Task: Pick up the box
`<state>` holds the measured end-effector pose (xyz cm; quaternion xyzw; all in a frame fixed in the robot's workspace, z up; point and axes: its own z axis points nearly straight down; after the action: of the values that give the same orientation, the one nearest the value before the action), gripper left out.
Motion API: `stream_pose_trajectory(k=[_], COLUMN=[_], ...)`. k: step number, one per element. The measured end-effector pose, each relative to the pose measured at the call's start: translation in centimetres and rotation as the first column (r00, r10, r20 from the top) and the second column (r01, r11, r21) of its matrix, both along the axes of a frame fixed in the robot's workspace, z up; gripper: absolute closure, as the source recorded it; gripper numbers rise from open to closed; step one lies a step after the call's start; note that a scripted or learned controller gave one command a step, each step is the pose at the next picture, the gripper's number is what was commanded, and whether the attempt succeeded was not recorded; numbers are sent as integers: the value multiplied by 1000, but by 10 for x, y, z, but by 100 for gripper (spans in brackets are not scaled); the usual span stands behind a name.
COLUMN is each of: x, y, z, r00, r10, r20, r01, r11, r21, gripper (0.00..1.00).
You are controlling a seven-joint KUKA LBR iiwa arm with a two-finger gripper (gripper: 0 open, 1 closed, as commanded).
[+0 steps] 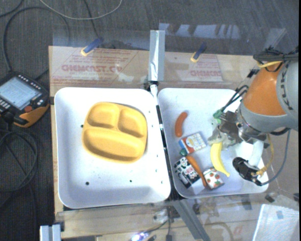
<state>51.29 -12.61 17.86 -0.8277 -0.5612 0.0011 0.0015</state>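
Gripper (224, 134) hangs over right bin (200, 98) beside banana (218, 159), grip state can't tell. Approach step, I'd say; next needs shift onto box (194, 142), then descend.

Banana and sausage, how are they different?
The banana is yellow; the sausage is orange-red. The banana looks longer than the sausage. The sausage lies nearer the left wall of the right bin than the banana does. Both are curved and lie flat in that bin.

A robotics lab: a teach pendant (17, 98) and loose cables (90, 17) lie on carpet (30, 195) beside a cardboard-topped bench (115, 67).
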Motion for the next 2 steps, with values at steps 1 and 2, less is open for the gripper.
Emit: stream_pose_trajectory(k=[1, 2], x=[25, 28], y=[-11, -35], z=[0, 3], r00=[1000, 1000], r10=[-20, 9], r20=[0, 0], r01=[20, -9], r11=[1000, 1000], r21=[-1, -3], gripper=[100, 100])
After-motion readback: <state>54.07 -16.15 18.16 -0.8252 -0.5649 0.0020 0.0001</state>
